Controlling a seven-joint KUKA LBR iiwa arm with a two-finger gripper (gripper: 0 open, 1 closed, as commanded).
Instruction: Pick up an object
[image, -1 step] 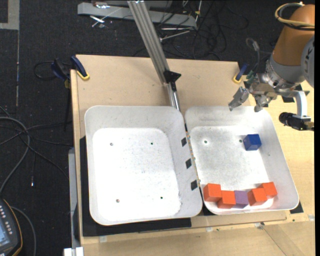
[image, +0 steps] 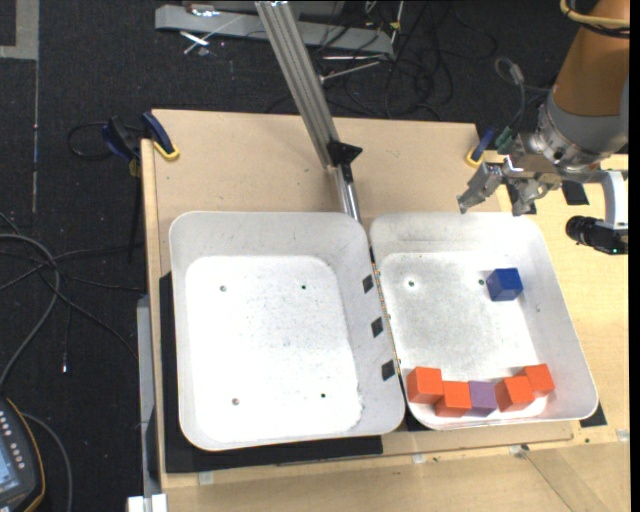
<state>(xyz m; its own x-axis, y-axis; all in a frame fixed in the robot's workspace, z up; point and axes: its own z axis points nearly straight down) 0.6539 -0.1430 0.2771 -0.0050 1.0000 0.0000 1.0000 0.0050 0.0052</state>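
Six small cubes sit in the right-hand shallow white plastic bin (image: 560, 330), so that's the pick source; the left-hand shallow white plastic bin (image: 200, 250) looks like the drop side. The lone blue cube (image: 504, 283) rests flat on the bin floor toward the far right, well apart from everything else, with free space on all sides, so I'd judge it the easiest grasp. The other five are packed in a row against the near wall: an orange cube (image: 425, 383), a second orange cube (image: 456, 396) touching it, a purple cube (image: 482, 395), then two more orange cubes (image: 528, 385) at the right end. The sloped wall likely keeps them huddled there, and touching neighbours leave little room for fingers. The grey two-finger gripper (image: 498, 188) hangs over the far rim of the right bin, beyond the blue cube and not touching any cube. Its fingers appear spread apart with nothing between them, which suits an approach pose before descent. The grey aluminium camera pole (image: 305, 85) slants in from the top down to the junction between the bins. No pick made yet.
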